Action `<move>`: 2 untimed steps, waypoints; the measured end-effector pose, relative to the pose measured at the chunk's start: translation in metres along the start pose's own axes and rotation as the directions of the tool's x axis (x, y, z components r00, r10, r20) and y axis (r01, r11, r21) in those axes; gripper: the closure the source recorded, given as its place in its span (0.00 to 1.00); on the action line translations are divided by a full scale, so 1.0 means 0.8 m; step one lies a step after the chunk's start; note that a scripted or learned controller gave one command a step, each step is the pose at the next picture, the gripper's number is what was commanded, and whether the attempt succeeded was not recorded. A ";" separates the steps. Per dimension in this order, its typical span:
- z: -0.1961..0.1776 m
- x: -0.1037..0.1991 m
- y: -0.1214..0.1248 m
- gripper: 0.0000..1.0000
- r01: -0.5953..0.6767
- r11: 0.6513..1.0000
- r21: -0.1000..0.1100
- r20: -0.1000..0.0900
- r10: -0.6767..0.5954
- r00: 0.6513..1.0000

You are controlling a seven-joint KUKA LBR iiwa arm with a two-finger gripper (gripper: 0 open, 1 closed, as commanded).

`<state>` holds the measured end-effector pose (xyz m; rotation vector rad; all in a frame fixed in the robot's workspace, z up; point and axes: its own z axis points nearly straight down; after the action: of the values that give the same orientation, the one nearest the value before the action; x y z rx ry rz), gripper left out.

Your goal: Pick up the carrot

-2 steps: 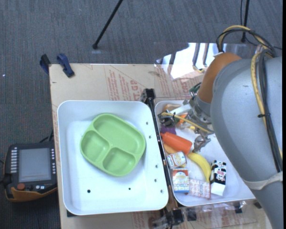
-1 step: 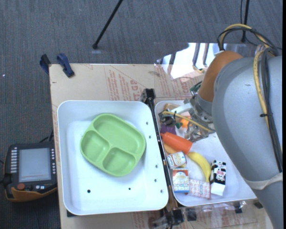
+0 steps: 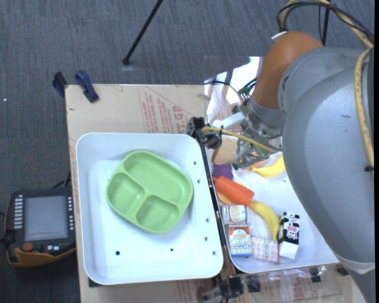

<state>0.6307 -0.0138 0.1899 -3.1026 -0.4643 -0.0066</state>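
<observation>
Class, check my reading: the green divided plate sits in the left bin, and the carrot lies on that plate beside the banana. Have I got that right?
Not quite. The green divided plate does sit in the left bin, but the carrot is not on it. The camera view shows the carrot lying in the right bin, beside the banana.

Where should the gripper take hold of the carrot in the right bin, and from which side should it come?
Probably at the middle of the carrot, coming from above. It lies flat and slanted, so the fingers should close across its width. A banana touches its lower right end and a purple item crowds its upper left.
</observation>
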 end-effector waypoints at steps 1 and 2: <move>0.008 -0.004 0.001 0.00 -0.004 1.000 0.001 0.012 0.004 1.000; 0.080 -0.054 0.089 0.00 -0.016 1.000 0.002 0.020 0.016 1.000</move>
<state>0.6103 -0.0946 0.1252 -3.1073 -0.4393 0.0246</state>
